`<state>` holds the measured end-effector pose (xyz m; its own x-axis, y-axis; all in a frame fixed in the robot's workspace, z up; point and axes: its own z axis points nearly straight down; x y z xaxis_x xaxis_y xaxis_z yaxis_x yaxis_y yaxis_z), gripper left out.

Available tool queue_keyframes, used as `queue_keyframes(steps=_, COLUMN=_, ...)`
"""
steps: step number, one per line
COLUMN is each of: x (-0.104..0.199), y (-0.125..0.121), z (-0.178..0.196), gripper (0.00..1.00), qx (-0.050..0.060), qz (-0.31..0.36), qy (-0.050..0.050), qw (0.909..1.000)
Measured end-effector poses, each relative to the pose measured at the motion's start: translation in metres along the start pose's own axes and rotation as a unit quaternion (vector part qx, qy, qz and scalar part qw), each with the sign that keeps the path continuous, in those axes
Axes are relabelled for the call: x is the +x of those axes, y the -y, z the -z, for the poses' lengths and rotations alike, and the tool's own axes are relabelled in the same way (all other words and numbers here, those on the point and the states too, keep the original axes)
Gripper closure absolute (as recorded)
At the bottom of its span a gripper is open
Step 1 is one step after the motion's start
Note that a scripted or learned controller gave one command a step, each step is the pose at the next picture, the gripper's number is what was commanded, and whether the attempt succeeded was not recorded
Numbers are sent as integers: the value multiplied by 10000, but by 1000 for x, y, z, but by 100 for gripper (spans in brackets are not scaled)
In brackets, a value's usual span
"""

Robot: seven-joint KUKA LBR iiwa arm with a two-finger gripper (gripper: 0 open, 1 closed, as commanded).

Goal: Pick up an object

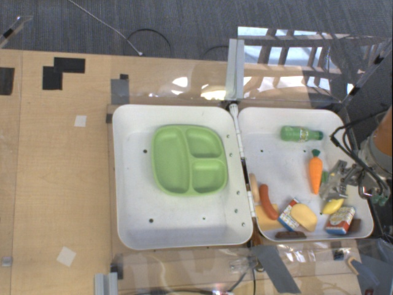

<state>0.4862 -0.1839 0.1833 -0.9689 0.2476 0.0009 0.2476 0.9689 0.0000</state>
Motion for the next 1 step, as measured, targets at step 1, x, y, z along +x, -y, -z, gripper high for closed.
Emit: queue_keyframes(steps=1, x=-46, y=4, z=-92, gripper=100, qx=4, qz=391, qy=98, qw=9992)
